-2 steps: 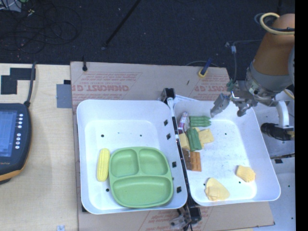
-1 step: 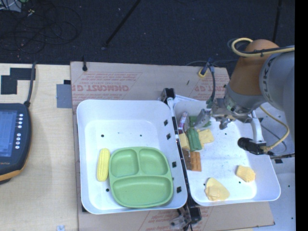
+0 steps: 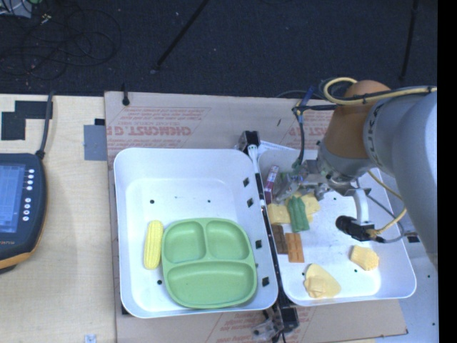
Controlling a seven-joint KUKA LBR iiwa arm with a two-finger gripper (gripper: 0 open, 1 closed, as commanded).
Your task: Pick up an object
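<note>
Camera view looks down on two white bins side by side, and the gripper (image 3: 300, 184) sits low over the upper left part of the right bin (image 3: 400, 281), close to the divider between the bins. How wide the pincer stands, and whether it has hold of anything, cannot be told: its tip is a dark tangle of parts and cables from this angle.

The arm (image 3: 400, 131) comes in from the right, a broad grey link, with the orange band (image 3: 350, 127) above the wrist and the wrist bent down into the bin.

Just below the gripper lie a dark green stick (image 3: 298, 214) and pale yellow blocks (image 3: 280, 213); whether the gripper touches them is unclear. Lower by the divider are a brown bar (image 3: 280, 243) and an orange bar (image 3: 294, 247). A yellow lump (image 3: 320, 282) and a small yellow wedge (image 3: 365, 257) lie toward the near side, apart from the gripper.

The left bin (image 3: 136, 191) holds a green divided tray (image 3: 208, 261) with a yellow toy corn cob (image 3: 152, 244) just beside it.

Red print on the cardboard sheet (image 3: 171, 123) under the bins is upside down and not clearly legible.
</note>
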